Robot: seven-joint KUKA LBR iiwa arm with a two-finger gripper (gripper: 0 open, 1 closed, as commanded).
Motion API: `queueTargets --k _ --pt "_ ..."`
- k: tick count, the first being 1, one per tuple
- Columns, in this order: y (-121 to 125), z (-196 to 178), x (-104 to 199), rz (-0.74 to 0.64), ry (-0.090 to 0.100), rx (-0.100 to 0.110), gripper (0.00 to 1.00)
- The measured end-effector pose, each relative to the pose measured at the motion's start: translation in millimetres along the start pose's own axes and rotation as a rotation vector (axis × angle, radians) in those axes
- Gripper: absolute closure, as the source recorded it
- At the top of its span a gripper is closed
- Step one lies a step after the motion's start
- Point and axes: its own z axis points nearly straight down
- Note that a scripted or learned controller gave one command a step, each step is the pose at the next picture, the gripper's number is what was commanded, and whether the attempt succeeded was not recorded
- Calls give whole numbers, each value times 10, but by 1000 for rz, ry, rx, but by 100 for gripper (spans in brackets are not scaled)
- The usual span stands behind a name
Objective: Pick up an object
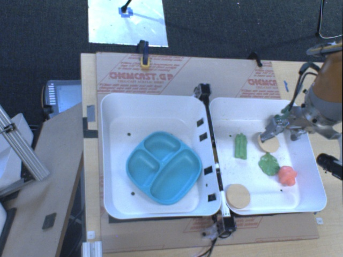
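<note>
the worktop [91, 159] carries a sheet of brown board printed with red lettering [161, 71], and on that sheet sit two shallow white bins side by side. the left bin [115, 116] holds a blue divided plate [163, 166] with three compartments, lying flat and turned at an angle near the bin's middle. the right bin [305, 197] holds the smaller things. the grey arm [327, 98] reaches in from the right edge, its orange band just above the wrist, and the pincer [273, 130] hangs low over the upper right part of the right bin. a tan round piece [269, 143] lies right under the pincer's tip, partly covered by it; whether the fingers are spread or closed, or have any hold on that piece, cannot be told from this angle. a second tan disc [238, 196] lies flat near the front left corner of the right bin. a green stick-shaped piece [240, 145] lies left of the pincer, pointing roughly front to back. a green leafy lump [269, 164] sits just below the covered tan piece, and a small orange-red lump [287, 176] lies just beside it to the right.
</note>
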Motion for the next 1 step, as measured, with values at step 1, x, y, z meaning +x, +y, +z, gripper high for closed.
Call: queueTargets --k 1 --pt "22 -68 5 -3 -2 -12 0"
